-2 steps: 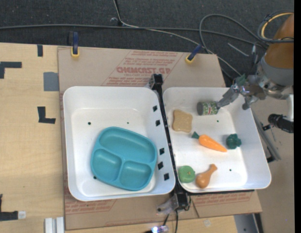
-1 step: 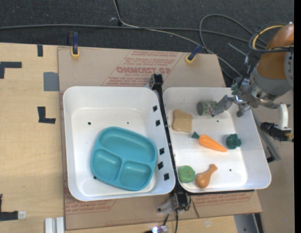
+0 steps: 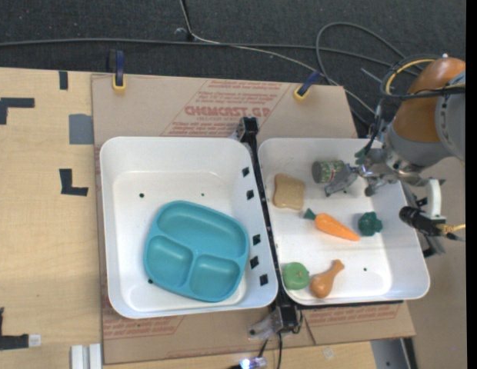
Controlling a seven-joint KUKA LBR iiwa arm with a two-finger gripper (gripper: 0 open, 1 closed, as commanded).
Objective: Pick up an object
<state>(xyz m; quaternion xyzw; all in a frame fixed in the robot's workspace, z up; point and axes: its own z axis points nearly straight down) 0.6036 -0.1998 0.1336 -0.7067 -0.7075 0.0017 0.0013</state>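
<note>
Here the gripper point(image 3: 352, 177) hovers over the right bin point(image 3: 408, 287) near its far edge, beside a small greenish can point(image 3: 328, 170); whether the jaws are open or shut I cannot tell. The can lies on its side, probably light, rigid and a bit slick, so it is best pinched across its round body. A toy carrot point(image 3: 336, 227) lies mid-bin.

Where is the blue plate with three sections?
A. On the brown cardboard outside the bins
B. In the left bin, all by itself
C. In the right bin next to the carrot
B: the blue divided plate lies alone in the left bin, while the toy carrot is in the right bin.
</note>
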